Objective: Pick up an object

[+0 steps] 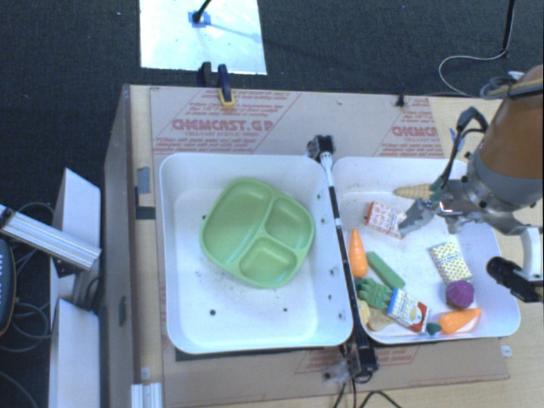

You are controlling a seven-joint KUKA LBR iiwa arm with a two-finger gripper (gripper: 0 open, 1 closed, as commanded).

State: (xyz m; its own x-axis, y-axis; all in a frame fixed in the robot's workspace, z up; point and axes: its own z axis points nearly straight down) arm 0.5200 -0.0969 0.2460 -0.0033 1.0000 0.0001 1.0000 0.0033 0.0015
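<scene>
The right bin (501, 321) holds several toy foods. A red and white packet (384, 218) lies near its back left, and a pale yellow cone (411, 191) sits behind it. An orange carrot (358, 253), a green stick (386, 271) and a green leafy piece (371, 292) lie along the left side. A yellow checkered block (450, 262), a purple ball (460, 293), a second carrot (459, 320) and a colourful packet (408, 308) sit toward the front right. My gripper (418, 218) hangs over the right bin, just right of the red and white packet, pointing down and left. Nothing shows in it.
The left bin (187, 313) holds a green divided plate (257, 232). A black divider bar (337, 228) runs between the bins. The arm's grey body with its orange band (510, 155) fills the space over the right bin's far right side.
</scene>
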